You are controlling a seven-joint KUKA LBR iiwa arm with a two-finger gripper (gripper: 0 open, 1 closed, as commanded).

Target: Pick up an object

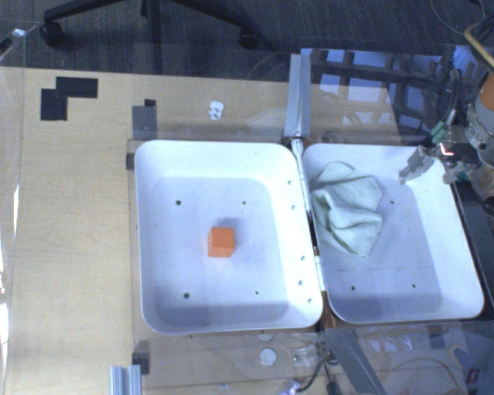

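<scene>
An orange cube (221,242) sits near the middle of the left bin (160,303). A crumpled pale green cloth (350,208) lies in the left half of the right bin (445,303), close to the divider. My gripper (433,169) hangs over the far right corner of the right bin, up and to the right of the cloth and apart from it. Its two fingers (412,168) stand open with nothing between them.
A metal rail (296,97) runs back from the seam between the bins. Black tape marks (66,95) lie on the wooden bench at the far left. Cables and a dark frame (412,89) crowd the area behind the right bin.
</scene>
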